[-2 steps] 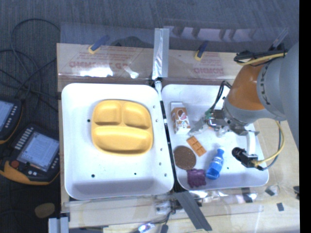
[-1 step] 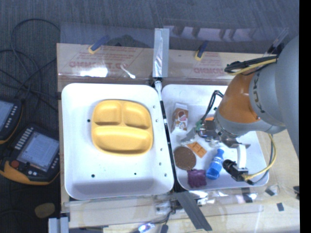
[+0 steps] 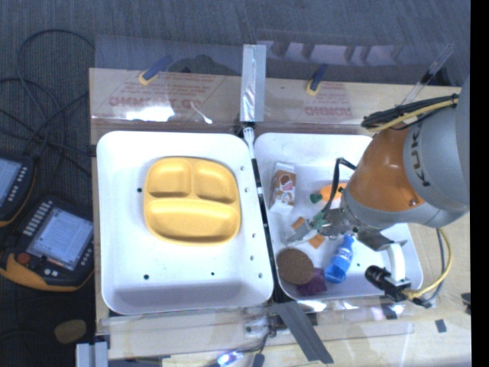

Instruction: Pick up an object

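Yellow divided tray [image 3: 192, 199] lying in the left white bin [image 3: 114, 281]. Table [image 3: 107, 98] of pale wood under both bins. Two handheld control pendants [image 3: 46, 239] and black cables [image 3: 38, 121] on grey carpet [image 3: 153, 6], left of the table.

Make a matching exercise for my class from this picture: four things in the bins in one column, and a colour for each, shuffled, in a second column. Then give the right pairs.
Things
1. divided tray in the left bin
2. bottle in the right bin
3. round disc near that bin's front edge
4. small packet near its back left

Colours
A. blue
B. white with a red and brown print
C. yellow
D. brown

Pairs: 1-C, 2-A, 3-D, 4-B
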`<state>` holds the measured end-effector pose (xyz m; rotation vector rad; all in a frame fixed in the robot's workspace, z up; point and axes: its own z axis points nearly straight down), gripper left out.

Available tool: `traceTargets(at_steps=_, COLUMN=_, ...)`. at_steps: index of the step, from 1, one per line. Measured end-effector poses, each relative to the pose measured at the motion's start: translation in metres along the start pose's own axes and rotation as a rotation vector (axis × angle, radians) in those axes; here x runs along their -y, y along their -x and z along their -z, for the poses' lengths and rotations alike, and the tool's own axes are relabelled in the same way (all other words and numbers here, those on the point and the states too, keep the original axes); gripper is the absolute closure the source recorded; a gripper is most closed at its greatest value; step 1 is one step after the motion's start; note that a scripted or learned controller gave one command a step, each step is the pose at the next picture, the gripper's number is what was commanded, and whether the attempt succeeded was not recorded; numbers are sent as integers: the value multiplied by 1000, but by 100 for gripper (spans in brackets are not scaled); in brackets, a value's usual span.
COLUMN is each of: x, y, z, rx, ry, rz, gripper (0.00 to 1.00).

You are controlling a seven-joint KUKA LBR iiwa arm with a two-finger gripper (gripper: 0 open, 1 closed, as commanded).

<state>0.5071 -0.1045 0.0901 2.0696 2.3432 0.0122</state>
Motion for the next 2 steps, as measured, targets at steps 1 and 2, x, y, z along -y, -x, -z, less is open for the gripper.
traceTargets(at_steps=1, x=0, y=-1, z=9, rx=-4, ry=-4, rz=-1, gripper=100)
traceTargets(at_steps=2, x=-64, y=-39, z=91, rx=-4, ry=-22, rz=-64, gripper=100)
